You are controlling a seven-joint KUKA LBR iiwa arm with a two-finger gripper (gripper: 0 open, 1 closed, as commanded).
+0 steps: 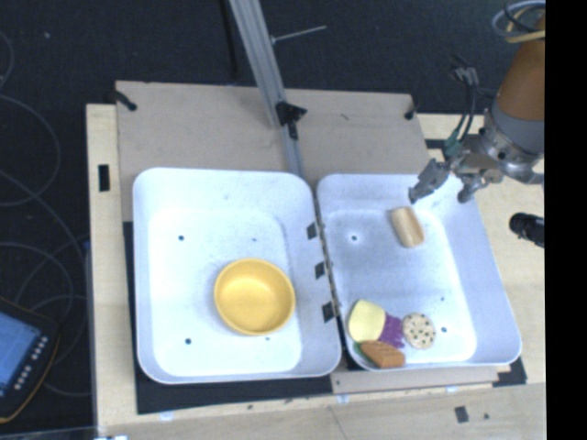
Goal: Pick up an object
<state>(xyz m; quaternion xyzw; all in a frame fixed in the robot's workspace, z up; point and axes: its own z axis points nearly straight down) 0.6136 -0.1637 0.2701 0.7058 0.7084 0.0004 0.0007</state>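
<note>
Camera view. My gripper (449, 183) hangs over the far right corner of the right white bin (477, 273), two fingers spread apart with nothing between them. Hand empty.

Nearest candidate: a small tan bread-roll-shaped piece (406, 226), just below and left of my fingertips, lying alone on the bin floor, well apart from everything else. Long axis runs roughly toward and away from me. Judgement: likely light toy food, plastic or foam, smooth rounded skin, so it may roll or squirt out under a pinch. Best hold should be across the short width at the middle, fingers straddling the long axis, closing gently.

Contents of the right bin, far from my hand at the near edge: a cluster touching one another — a pale yellow rounded block (367, 320), a purple piece (393, 329) partly hidden behind it, a round speckled cookie-like disc (418, 330), and an orange-brown wedge (383, 356) at the rim. Crowded; a poor first pick, since my fingers would hit neighbours.

Left white bin (165, 246), well away across the divider: one yellow shallow plastic bowl (254, 295), upright. Rim grasp possible but a long reach.

Nothing lifted yet.
</note>
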